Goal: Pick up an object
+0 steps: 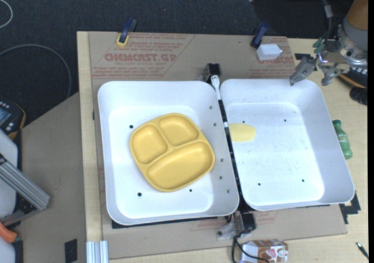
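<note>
Approach step: two-finger gripper [311, 70] hovering open, empty, beyond right white bin [327, 156]; next needs descending onto small pale-yellow flat piece [242, 132].

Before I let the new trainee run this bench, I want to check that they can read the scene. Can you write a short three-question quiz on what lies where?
1. True or false: the yellow divided plate lies in the left bin.
2. Which bin holds the small pale yellow piece? A) the left bin B) the right bin C) neither
3. Fill in: the end effector hangs near the right bin's far ____ corner, as the camera sees it.

Key
1. True; the plate has three compartments and sits mid-bin.
2. B; it lies close to the wall shared with the left bin.
3. Right; it holds nothing visible.
</note>
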Controlling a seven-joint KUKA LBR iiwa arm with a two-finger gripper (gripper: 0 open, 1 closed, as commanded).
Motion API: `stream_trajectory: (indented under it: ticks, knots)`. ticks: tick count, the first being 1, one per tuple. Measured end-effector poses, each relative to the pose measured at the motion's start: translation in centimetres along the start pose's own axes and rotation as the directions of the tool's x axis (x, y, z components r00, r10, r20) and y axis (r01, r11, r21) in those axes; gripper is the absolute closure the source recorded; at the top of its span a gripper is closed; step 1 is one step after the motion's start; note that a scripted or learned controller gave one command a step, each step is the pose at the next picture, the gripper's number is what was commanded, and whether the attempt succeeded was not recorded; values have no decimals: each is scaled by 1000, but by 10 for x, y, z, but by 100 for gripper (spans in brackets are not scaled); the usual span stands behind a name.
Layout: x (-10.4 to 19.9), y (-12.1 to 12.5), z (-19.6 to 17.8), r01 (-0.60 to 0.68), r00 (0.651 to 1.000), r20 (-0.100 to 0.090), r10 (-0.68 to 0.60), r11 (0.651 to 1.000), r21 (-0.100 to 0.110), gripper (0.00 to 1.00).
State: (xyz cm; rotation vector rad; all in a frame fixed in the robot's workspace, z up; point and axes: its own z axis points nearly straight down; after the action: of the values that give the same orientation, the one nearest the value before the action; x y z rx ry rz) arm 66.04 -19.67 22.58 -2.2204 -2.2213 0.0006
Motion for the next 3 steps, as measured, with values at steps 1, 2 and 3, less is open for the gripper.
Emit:
stream_trajectory:
  ticks: [1,2,3]
  knots:
    - [6,-40,-155,1,1000,7,0,1000,-20,0]
    - [39,-88,-320,3,1000,5,-3,1000,-20,0]
    - [37,-86,-321,1,1000,5,-1,1000,-8,100]
